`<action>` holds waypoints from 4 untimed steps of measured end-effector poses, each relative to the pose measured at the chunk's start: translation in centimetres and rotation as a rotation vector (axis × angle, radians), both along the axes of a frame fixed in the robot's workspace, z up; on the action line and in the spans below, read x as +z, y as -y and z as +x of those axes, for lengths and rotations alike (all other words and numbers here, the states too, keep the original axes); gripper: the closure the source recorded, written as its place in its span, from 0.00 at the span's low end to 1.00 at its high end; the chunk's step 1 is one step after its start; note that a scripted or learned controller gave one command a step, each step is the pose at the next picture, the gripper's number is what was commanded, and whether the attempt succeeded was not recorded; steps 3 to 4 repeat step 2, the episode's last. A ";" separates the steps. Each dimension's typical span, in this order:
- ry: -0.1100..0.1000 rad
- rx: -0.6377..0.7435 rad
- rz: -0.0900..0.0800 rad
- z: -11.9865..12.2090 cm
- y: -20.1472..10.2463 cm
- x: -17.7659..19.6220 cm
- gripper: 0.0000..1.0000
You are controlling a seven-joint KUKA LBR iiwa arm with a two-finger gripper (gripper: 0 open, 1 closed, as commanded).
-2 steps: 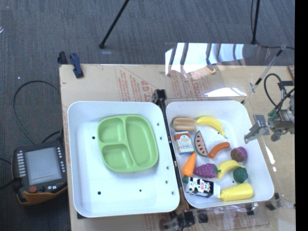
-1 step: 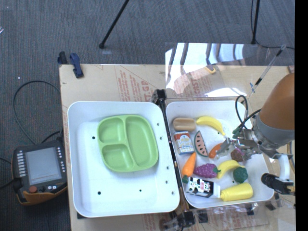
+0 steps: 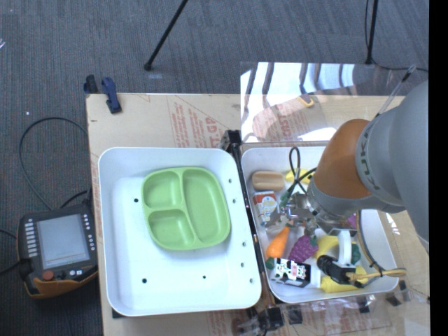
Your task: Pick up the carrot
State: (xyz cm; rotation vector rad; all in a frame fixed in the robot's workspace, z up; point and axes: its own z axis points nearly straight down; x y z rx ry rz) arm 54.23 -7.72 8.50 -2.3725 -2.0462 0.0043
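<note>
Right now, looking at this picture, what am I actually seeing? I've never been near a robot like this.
You're looking down at a slant from a camera fixed above a workbench. The big grey shape with an orange band coming in from the right is a robot arm; at its tip is a two-finger gripper, its "hand".

On the bench sit two shallow white bins side by side. The left bin holds a green divided plate. The right bin is crowded with toy food: an orange carrot, purple grapes, a bread-like piece, a small carton with black patches and yellow items.

The gripper hovers among the toys, just above the carrot. I can't tell whether its fingers have anything between them. The device on the floor at left looks like the robot's handheld controller.
</note>
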 end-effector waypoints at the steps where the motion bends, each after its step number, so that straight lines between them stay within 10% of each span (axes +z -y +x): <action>1: -0.004 -0.006 0.001 0.0 0.2 0.9 1.00; 2: 0.007 -0.149 -0.003 2.6 -4.7 10.4 1.00; 4: 0.007 -0.149 -0.003 2.6 -4.7 10.4 1.00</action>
